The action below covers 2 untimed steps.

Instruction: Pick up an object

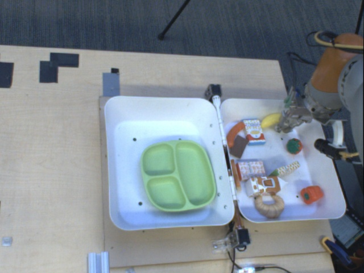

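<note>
On the bench, a bagel-like ring is lying at the near edge of the right bin, with an orange tomato-like toy at its 3 o'clock. Further back, small printed cartons are sitting beside a green ball. In the left bin a green divided plate is resting. At the far side, the hand is hovering just at 3 o'clock of a yellow banana; whether it is spread or pinching, I cannot tell.
</note>
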Each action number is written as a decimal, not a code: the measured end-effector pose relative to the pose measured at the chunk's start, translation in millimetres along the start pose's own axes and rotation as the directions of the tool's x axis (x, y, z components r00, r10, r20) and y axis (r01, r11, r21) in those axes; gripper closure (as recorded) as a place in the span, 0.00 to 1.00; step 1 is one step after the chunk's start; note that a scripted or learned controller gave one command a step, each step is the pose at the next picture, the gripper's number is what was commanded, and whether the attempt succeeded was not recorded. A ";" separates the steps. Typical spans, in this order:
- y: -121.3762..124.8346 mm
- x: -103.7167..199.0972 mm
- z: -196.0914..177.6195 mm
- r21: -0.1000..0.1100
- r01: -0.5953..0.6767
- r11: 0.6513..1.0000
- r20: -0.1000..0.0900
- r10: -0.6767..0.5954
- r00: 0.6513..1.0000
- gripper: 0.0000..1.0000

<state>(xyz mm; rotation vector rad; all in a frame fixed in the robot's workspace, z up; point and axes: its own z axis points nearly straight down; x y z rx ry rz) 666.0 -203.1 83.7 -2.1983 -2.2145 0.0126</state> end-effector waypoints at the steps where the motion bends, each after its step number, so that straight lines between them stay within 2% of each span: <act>1: 0.0 0.0 0.0 0.000 0.000 1.000 0.000 0.000 1.000 1.00; 2: -0.2 12.8 -0.1 -0.006 -0.003 1.000 0.010 0.003 1.000 1.00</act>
